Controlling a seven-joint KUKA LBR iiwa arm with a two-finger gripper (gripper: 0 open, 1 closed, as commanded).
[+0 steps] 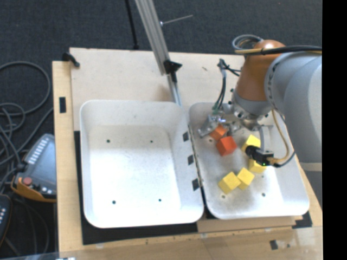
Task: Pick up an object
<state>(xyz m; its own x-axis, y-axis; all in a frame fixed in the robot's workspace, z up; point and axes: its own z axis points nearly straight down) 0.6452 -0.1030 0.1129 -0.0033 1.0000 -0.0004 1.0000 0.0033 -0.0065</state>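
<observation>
My gripper (219, 124) hangs over the far left part of the right bin (287, 199), below the arm's orange band. A small orange block (219, 133) lies right under it, partly covered by the gripper body. A larger orange-red block (227, 145) sits just in front of that one. Two yellow blocks (229, 182) (245, 176) lie side by side near the middle of the bin. Another yellow block (252, 141) and one more (256, 167) lie to the right, under the wrist's black cable. Whether anything is gripped is hidden.
The left bin (135, 161) stands beside the right one, their rims touching at a divider with black clips (191, 158). A slanted aluminium post (157, 42) rises behind the bins. Cables and a pendant (38, 167) lie off the bench's left side.
</observation>
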